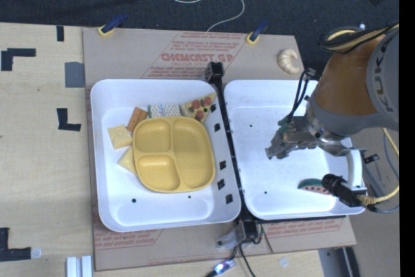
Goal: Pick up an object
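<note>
Arm (353, 84) comes in from the right, grey w/ orange band, wrist over the right bin (259, 198). Gripper (277, 149) hangs above that bin's middle, pointing left-down; can't tell if it's released or clenched, and nothing visible in its grasp. Watermelon-slice toy (311, 187) lies on right bin floor near the front right corner, below and right of gripper, apart from it, just beside a black fitting on the arm.

Left bin (110, 204) holds a yellow divided plate (174, 154), 3 compartments, sitting about centre. Tucked around its upper-left rim: tan cracker-like square (119, 137), orange-brown piece (136, 118), a speckled flat item (163, 111), and a pizza-slice toy (201, 106) near the divider betw. bins.

Both bins sit on a cardboard sheet (188, 55) w/ red print. Small beige lump (289, 60) rests on the cardboard behind the right bin.
</note>
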